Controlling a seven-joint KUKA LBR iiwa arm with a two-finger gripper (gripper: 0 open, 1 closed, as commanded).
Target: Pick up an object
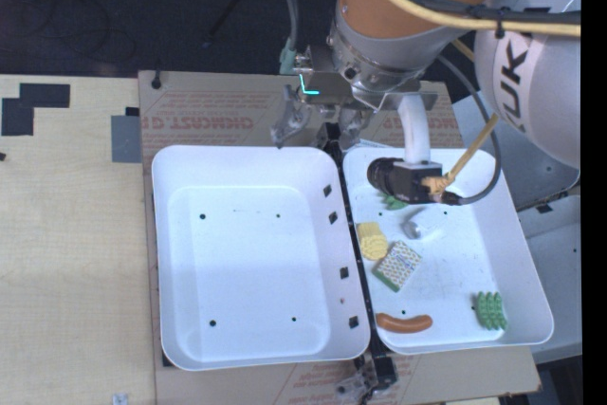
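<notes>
Claw (321,120): hung over the far rims where the two bins meet, so no thing lies under it; how far open it is cannot be told, and nothing is seen in its hold
Task's thing: none has been taken yet; every candidate lies loose in the right bin (526,299), to the near right of the claw
Bins: two are counted, set side by side on the table (76,232), which is judged to keep the things gathered within the arm's reach
Left bin (171,299): white, its floor marked with small dark dots
Sausage (404,322): one, laid flat near the near rim of the right bin
Yellow piece (372,242): one, close to the left wall of that bin
Chequered packet (398,265): one, touching the yellow piece on its near side, so a clean grip on either is judged harder
Green studded piece (490,310): one, alone by the near right corner and judged the easiest pick
Small grey piece (413,226): one, mid bin
Green scrap (393,200): one, partly covered at the far end
Total loose things: six are counted
</notes>
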